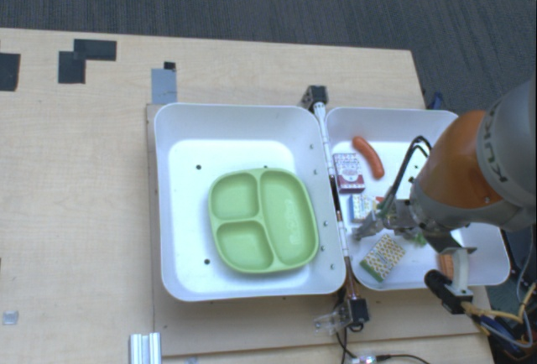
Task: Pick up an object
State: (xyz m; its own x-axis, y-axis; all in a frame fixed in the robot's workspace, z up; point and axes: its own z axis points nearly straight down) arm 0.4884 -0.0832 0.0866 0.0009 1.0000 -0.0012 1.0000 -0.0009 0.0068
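Note:
In the right bin point(394, 121) lie a red-orange sausage point(367, 156), a small red and white box point(347, 171), a pale little packet point(361, 205) and a speckled green-beige packet point(384, 257). An orange item point(447, 264) peeks out near the bin's right front, half under the arm. My gripper point(379, 223) hangs low over the bin's middle, just above the speckled packet and beside the pale packet. The arm's orange band point(453, 165) hides part of the bin behind it.
The left bin point(180, 186) carries a light green divided plate point(263, 220) with three compartments. A metal clamp point(315, 96) sits at the far end of the ridge between the bins. Cables and a connector point(352, 316) lie at the bench's front edge.

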